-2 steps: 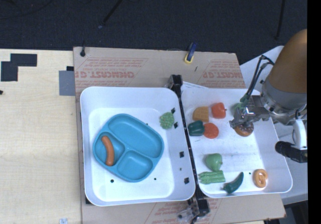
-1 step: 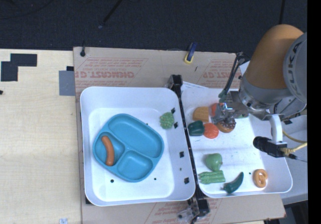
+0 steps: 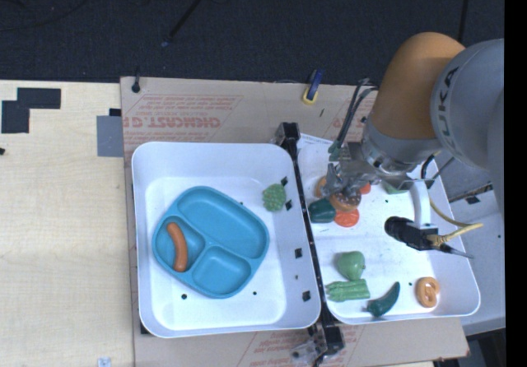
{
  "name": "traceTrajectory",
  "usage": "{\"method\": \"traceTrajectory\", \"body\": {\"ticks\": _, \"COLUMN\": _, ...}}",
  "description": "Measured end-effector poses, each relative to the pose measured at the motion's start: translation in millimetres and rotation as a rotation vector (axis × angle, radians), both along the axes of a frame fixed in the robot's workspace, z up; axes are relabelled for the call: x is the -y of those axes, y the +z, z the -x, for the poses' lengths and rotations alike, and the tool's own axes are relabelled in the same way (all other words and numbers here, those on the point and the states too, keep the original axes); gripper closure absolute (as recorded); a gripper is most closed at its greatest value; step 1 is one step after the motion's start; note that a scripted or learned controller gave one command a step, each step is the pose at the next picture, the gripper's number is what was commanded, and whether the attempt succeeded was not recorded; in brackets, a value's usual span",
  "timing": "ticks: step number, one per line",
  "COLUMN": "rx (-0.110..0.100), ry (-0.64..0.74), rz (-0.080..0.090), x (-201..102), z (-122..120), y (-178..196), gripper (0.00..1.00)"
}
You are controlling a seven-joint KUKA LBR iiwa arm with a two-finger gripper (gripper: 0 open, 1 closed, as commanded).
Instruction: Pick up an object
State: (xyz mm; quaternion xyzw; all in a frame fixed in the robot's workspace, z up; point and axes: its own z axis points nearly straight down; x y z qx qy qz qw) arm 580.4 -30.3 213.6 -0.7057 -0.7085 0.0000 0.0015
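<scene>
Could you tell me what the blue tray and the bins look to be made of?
The blue tray: probably moulded plastic, judging by its uniform colour, rounded compartments and soft sheen. The left bin and right bin: apparently thin white plastic, smooth, with rounded rims; material uncertain.

You cannot make out the hand's (image 3: 344, 186) fingers: they blur into the small reddish and dark green pieces (image 3: 333, 211) right beneath them in the right bin (image 3: 461, 308), so whether anything sits between them is not readable, and those pieces are too smeared to name. The arm (image 3: 440, 102) above the hand is cut off by the right edge, and its bulk hides the right bin's far corner. Below the divider between the two bins, a small dark fitting (image 3: 317, 349) at the bench's near edge is too dim to identify.
</scene>
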Motion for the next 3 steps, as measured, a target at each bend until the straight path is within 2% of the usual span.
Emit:
{"method": "traceTrajectory", "body": {"ticks": 1, "rx": 0.000, "ry": 0.001, "rz": 0.000, "x": -52, "z": -16, "y": 5, "gripper": 1.00}}
{"method": "traceTrajectory", "body": {"ticks": 2, "rx": -0.002, "ry": -0.005, "rz": 0.002, "x": -43, "z": -13, "y": 4, "gripper": 1.00}}
{"method": "traceTrajectory", "body": {"ticks": 3, "rx": 0.001, "ry": -0.004, "rz": 0.001, "x": -43, "z": -12, "y": 24, "gripper": 1.00}}
